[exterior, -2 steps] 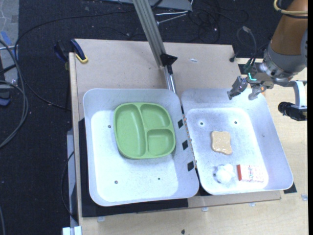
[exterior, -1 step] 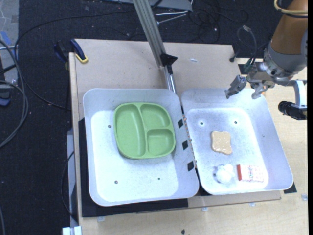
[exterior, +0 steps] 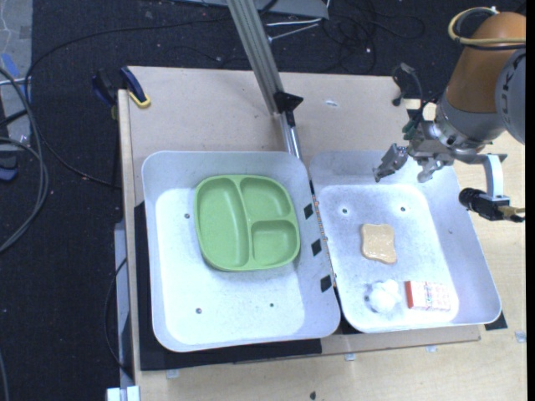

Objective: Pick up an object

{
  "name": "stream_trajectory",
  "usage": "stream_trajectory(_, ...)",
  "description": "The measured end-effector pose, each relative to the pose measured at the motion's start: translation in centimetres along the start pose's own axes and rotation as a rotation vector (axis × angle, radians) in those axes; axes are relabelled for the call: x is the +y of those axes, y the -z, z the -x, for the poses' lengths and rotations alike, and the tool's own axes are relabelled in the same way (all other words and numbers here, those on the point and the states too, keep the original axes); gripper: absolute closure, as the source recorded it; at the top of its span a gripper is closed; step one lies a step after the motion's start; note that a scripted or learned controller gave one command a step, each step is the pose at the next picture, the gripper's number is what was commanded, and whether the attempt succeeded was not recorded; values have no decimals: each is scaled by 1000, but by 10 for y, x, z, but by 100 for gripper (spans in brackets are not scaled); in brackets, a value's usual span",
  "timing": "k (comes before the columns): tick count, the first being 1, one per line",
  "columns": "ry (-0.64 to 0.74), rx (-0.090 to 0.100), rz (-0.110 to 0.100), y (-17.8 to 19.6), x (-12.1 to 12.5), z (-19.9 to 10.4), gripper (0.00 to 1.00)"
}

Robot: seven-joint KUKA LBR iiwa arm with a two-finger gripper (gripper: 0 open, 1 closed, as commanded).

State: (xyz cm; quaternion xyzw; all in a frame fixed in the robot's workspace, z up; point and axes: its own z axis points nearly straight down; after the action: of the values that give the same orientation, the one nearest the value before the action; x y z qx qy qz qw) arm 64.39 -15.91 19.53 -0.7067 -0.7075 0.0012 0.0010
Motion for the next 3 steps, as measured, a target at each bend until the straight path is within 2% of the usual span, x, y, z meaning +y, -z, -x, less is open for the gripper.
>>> stream_trajectory(1, 0, 0, -1, -64, 1, -2, 0)
stream_trajectory(2, 0, 0, 0, -106, 0, -2, 0)
stream_trajectory(3, 0, -2, 6, -92, 2, -2, 100)
